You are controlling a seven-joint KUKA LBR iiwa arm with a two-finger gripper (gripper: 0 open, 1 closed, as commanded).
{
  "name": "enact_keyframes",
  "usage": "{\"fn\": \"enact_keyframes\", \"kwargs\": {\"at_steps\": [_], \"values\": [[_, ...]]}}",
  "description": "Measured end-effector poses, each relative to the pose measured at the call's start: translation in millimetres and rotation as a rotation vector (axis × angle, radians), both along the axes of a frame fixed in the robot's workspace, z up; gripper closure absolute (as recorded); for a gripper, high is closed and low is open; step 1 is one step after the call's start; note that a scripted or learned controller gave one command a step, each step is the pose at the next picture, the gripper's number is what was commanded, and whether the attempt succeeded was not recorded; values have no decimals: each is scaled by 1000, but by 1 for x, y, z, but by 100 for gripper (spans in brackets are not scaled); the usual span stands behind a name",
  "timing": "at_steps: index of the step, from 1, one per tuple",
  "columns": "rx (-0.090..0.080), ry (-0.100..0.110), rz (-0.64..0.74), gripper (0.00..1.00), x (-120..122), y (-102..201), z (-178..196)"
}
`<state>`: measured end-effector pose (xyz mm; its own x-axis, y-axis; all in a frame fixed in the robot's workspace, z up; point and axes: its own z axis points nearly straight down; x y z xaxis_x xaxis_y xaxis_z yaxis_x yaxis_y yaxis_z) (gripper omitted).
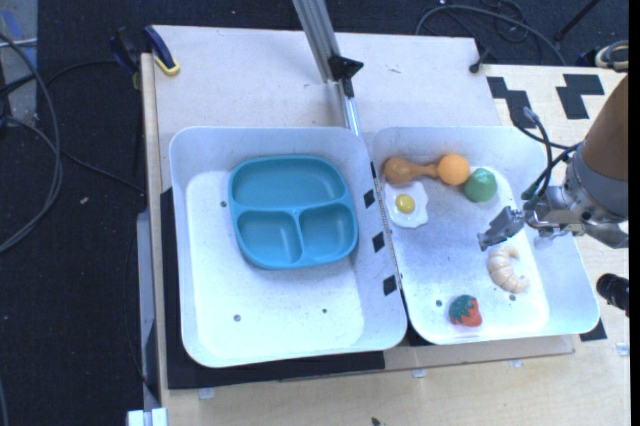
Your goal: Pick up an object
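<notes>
Gripper (497,232), fingers' spread impossible to tell, hovers in the right bin (560,314) just above the pale croissant toy (507,270); a clean pick likely needs 1 centred, vertical descent straddling its narrow middle before closing.

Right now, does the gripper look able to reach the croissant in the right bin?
Probably yes. The gripper hovers just above the croissant, and nothing lies between them; the strawberry and the green ball sit apart from it.
</notes>
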<state>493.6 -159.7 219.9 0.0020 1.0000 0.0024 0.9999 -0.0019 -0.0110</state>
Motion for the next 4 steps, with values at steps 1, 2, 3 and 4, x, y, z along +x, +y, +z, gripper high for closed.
{"fn": "enact_keyframes", "kwargs": {"at_steps": [1, 2, 3, 4], "values": [[-2, -10, 3, 0, 2, 0, 5], [-2, -7, 1, 0, 1, -3, -39], [0, -5, 1, 0, -7, 5, -90], [-4, -14, 0, 0, -6, 5, -127]]}}
